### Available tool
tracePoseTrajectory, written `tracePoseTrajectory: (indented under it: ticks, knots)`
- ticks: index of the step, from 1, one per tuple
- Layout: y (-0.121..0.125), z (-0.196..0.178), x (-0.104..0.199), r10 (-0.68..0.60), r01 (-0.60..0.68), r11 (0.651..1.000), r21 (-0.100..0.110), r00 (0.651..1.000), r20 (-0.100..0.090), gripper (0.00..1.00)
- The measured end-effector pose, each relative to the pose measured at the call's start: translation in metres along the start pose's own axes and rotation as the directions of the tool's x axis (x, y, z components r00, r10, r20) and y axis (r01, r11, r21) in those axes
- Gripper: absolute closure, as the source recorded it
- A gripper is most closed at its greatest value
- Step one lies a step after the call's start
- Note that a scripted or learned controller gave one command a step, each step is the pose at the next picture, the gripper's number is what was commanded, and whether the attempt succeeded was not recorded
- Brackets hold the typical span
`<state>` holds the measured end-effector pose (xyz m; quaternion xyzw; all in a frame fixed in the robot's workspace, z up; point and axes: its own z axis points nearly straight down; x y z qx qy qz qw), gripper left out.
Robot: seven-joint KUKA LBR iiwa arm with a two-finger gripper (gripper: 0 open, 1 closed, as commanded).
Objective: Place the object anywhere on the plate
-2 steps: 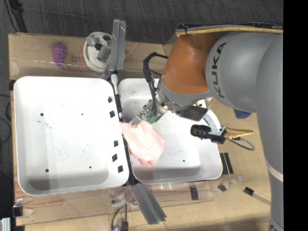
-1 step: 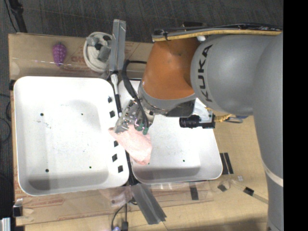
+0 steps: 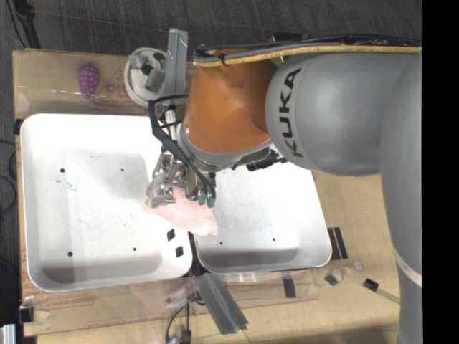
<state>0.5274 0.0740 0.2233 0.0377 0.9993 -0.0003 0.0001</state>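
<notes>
Hand point(image 3: 179, 185): hung just above the pink plate point(image 3: 188, 218), which straddled the bins' shared rim; grip state unclear. You needed a low, centred release.

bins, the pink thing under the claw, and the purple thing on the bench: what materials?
Bins: likely moulded plastic, white, slightly glossy; rounded corners and soft highlights on the walls.
Pink thing: a thin flat piece, matte, irregular edge; perhaps cloth or soft foam, hard to tell.
Purple thing: small and bumpy, like a toy grape bunch; probably plastic or rubber, too small to be sure.
</notes>
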Motion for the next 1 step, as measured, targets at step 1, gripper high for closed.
tracePoseTrajectory:
  ticks: [1]
  knots:
    - [-0.0001, 0.0000, 0.0000, 0.000, 0.000, 1.000, 0.000, 1.000, 0.000, 0.00]
